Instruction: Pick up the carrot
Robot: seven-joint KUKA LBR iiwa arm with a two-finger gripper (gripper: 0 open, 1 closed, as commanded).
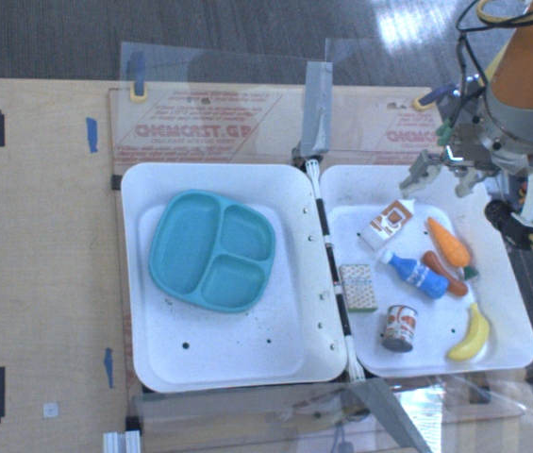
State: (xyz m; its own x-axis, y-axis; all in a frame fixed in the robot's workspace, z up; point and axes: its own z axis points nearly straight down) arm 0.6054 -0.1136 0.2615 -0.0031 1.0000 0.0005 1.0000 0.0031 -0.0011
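Observation:
The carrot (449, 242) is orange with a green tip and lies at a slant in the right part of the right bin (370, 182). My gripper (442, 176) hovers over the bin's far edge, up and slightly left of the carrot, and apart from it. Its two fingers are spread open with nothing between them.
Around the carrot in the right bin lie a small carton (388, 223), a blue bottle (416, 273), a red sausage (442, 272), a banana (471, 334), a can (399, 327) and a sponge-like block (358, 286). A teal divided plate (212, 250) sits in the left bin (153, 347).

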